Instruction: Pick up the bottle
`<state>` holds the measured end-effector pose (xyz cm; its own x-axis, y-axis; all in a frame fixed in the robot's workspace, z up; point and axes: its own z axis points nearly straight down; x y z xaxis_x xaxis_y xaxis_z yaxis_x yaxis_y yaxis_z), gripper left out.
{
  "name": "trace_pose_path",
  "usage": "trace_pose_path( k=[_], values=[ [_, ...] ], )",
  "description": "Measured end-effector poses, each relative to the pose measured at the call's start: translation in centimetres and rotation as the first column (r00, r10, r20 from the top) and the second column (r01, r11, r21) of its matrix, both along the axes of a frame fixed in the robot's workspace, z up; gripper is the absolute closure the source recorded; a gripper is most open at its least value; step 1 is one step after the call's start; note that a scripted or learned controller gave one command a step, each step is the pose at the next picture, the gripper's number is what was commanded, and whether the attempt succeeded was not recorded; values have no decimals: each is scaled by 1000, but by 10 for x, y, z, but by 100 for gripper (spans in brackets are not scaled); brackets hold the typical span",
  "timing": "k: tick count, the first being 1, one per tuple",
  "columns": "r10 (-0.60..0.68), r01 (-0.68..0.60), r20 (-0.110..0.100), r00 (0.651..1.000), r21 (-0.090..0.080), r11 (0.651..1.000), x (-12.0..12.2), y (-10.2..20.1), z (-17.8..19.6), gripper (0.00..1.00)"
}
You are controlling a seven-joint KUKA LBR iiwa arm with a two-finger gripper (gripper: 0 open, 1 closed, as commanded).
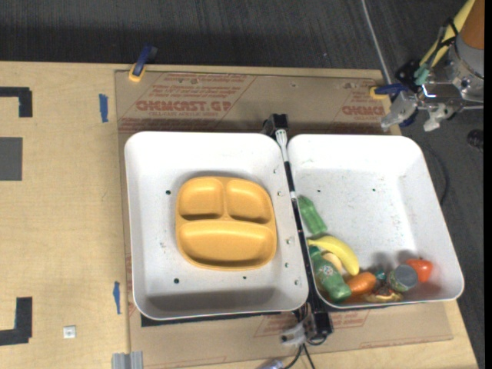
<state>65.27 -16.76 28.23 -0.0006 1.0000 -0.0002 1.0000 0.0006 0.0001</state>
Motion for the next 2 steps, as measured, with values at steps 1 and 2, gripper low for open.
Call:
trace_pose_path(
  k=[1, 2],
  values=[
    [-84, 84, 2, 996, 0, 996, 14, 72, 83, 0],
    [-157, 157, -2, 988, 0, 988, -8, 119, -58, 0]
  ],
)
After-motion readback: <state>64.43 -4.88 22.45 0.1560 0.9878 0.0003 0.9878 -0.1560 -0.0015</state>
